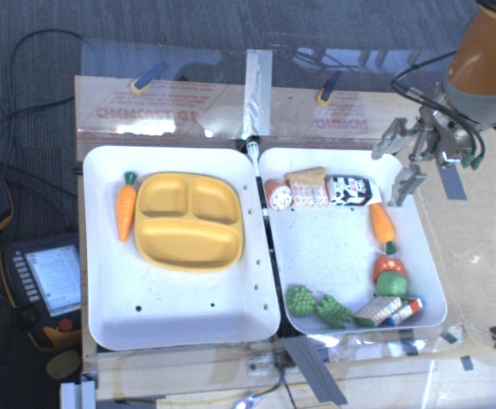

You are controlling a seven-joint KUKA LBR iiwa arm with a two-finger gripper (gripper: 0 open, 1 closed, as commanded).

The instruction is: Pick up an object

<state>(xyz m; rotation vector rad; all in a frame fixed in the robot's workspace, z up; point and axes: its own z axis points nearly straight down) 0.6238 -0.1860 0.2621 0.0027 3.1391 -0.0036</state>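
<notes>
gripper (399, 162) hangs spread wide, holding nothing, over the right bin (347, 244)'s far right corner, just above the carrot (382, 222); mid-bin floor bare.

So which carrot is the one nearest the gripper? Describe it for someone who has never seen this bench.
Look at the right bin, the one without the yellow tray. Along its right wall, just below the gripper, lies a small orange carrot with its green end pointing down toward a tomato. The other carrot lies in the left bin beside the tray.
</notes>
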